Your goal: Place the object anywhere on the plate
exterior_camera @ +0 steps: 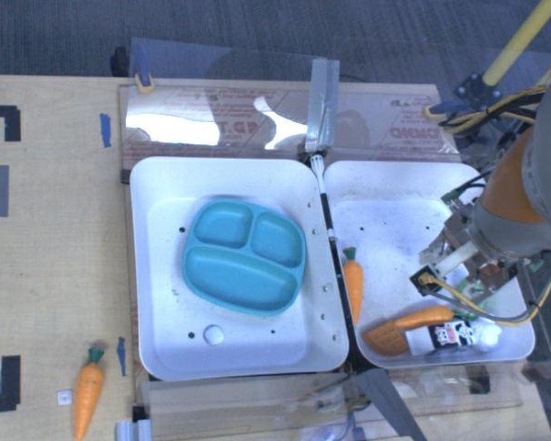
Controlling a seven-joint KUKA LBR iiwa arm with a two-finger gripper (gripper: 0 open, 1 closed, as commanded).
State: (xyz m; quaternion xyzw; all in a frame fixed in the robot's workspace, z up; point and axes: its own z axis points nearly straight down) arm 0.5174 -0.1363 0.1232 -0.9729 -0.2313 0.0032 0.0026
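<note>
A blue three-section plate (245, 255) lies in the left bin (156, 200). In the right bin (395, 200), a small carrot (353, 285) rests against the left wall. An orange carrot-like piece (424, 318), an orange-brown lump (384, 339) and a white bottle with a black label (459, 335) lie together along the front wall. My gripper (455, 270) hangs over the right side of the right bin, just above and behind that cluster. I see nothing held in it.
Another carrot (89, 390) lies on the wooden bench outside the bins at the front left. A metal divider (321, 108) stands behind the bins. Yellow and black cables (482, 99) trail at the back right.
</note>
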